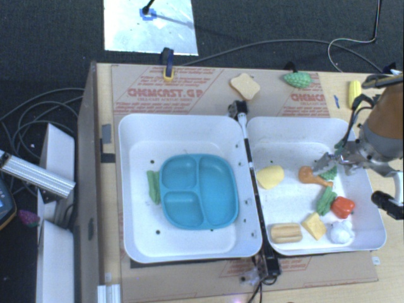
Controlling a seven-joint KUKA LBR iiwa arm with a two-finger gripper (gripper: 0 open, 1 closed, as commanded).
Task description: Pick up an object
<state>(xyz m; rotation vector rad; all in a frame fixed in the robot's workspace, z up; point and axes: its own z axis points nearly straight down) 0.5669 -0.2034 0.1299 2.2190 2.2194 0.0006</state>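
Gripper (329,163) over an orange carrot (314,177) at centre right.
Carrot lies just below-left of the fingers; whether they are apart, I cannot tell.

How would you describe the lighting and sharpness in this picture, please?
Camera view: even, soft light; both white bins bright without blown-out glare; the blue tray crisp; the hand slightly blurred; the pale sheet above the bench shows a shiny patch.

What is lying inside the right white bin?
The right bin holds a yellow lemon-like piece, a bread roll, a cheese wedge, a red tomato, green vegetables and a white item. The gripper partly covers an orange piece.
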